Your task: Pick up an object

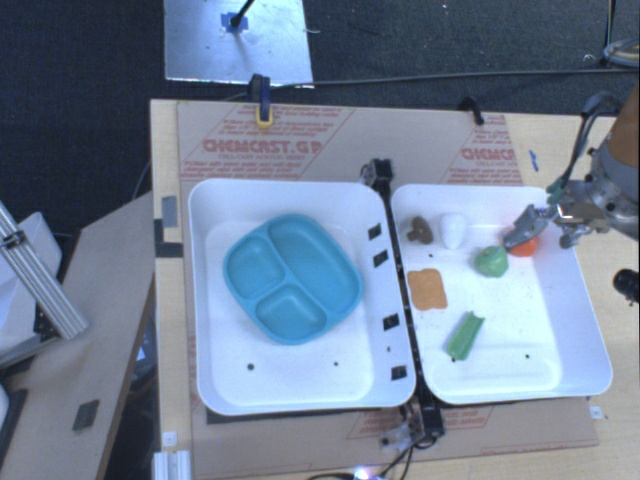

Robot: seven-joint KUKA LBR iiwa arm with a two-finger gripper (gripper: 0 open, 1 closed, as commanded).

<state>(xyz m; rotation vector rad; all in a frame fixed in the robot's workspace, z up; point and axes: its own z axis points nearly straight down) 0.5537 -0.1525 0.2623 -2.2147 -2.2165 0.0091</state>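
Note:
My gripper [548, 230] hangs over the far right corner of the right bin [575, 313], its two grey fingers spread open with nothing between them. A small red-orange object [526, 248] lies just under and beside the left fingertip [522, 232]. To its left sits a round green object [491, 261]. Further along the bin floor are a white object [454, 230], a small brown object [421, 230], a flat orange square [428, 289] and a long green object [464, 335].
The left bin [215, 368] holds a blue divided plate [291, 277]. A black hinge strip [395, 288] runs between the two bins. Both bins rest on a cardboard sheet [300, 143]. A metal plate [236, 26] lies beyond the bench.

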